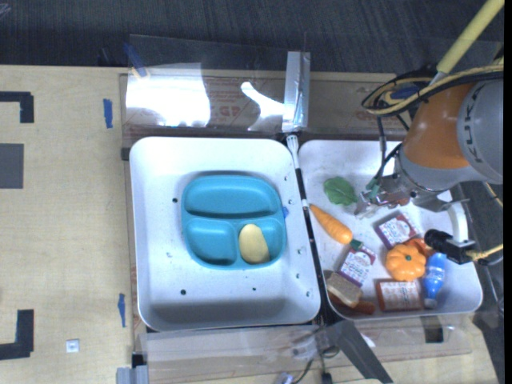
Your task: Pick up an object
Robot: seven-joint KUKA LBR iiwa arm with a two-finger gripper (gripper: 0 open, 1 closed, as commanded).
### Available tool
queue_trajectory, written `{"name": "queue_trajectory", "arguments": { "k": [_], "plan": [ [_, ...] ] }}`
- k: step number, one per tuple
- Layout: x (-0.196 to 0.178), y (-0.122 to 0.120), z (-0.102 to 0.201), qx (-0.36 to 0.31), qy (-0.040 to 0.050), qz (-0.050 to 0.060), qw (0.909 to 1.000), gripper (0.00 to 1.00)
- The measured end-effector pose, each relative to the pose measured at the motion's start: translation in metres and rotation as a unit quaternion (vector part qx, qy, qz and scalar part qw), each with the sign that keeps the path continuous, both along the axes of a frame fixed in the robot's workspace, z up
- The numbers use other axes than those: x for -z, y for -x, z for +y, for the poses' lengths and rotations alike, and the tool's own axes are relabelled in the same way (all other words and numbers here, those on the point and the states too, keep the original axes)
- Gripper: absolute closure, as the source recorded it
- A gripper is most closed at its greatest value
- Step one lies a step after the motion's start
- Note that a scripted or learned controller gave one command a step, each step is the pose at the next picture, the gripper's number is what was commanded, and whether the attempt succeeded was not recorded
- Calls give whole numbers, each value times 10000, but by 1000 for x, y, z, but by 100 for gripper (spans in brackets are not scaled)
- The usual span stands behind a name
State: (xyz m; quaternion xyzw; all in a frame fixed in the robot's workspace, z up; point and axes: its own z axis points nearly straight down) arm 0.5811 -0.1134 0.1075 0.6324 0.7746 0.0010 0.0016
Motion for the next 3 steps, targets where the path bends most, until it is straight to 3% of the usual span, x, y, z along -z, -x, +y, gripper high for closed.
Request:
{"name": "queue_trajectory", "arguments": {
  "k": [1, 2, 3],
  "plan": [
    [1, 0, 0, 4, 1, 6, 10000, 0],
    [20, 7, 15, -658, 6, -2, 9978, 0],
    [21, -45, 13, -1035, 8, -12, 9946, 0]
  ]
}}
